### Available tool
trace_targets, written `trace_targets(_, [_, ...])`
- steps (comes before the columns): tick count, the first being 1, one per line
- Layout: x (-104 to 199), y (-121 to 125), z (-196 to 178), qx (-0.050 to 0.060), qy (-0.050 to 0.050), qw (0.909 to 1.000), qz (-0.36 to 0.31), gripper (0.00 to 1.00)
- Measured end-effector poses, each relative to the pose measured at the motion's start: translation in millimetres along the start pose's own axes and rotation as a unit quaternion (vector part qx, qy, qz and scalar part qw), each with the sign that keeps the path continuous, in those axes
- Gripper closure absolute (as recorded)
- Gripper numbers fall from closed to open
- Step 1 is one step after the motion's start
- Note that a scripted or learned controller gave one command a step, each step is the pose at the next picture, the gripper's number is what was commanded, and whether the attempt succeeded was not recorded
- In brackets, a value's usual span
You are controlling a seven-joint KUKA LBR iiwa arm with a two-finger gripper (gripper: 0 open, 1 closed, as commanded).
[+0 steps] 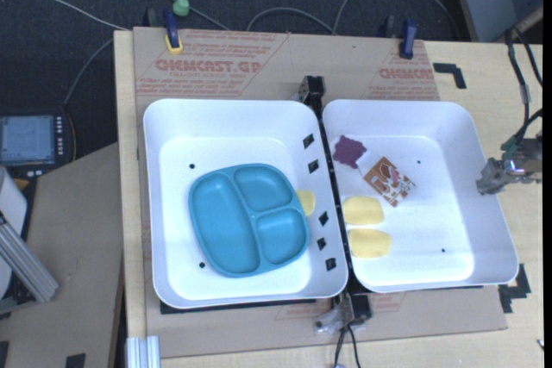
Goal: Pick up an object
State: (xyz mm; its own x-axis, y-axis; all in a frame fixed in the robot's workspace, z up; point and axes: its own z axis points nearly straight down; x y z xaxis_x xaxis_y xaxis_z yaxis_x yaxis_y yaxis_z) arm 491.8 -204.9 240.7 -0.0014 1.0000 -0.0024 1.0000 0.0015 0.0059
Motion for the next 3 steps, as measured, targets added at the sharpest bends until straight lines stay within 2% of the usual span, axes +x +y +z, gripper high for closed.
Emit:
trace_targets(2, [86.9,34.8,18.5,0.003,0.002,1.0000,-0.002,1.00])
trace_targets(3, [133.2,66.3,18.1,0.001,0.002,1.0000,-0.002,1.00])
